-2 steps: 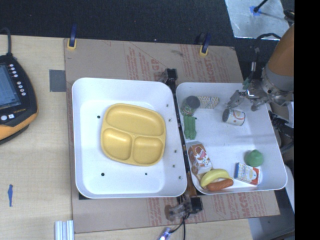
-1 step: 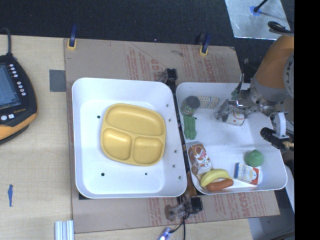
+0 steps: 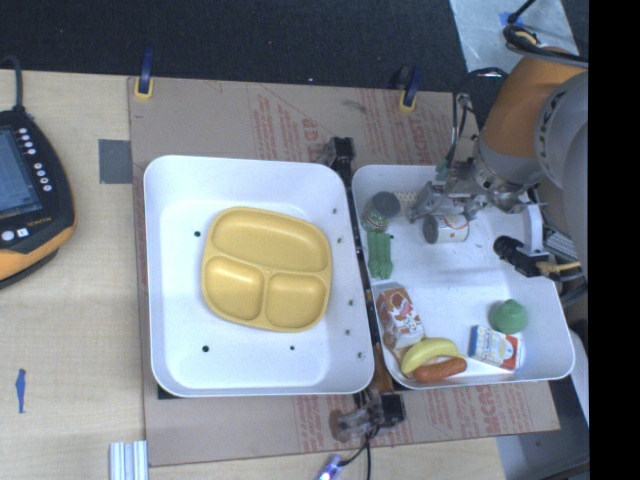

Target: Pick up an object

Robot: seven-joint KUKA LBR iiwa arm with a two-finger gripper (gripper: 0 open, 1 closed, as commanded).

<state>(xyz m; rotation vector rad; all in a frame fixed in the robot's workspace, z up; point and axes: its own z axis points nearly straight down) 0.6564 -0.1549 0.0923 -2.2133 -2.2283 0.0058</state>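
A yellow divided plate (image 3: 267,267) lies in the left bin (image 3: 170,193). In the right bin (image 3: 545,368), a green block (image 3: 380,253) and banana (image 3: 432,351) sit left of the gripper (image 3: 447,208), low at the far wall; whether its claw is apart, I cannot tell. It could scrape that wall.
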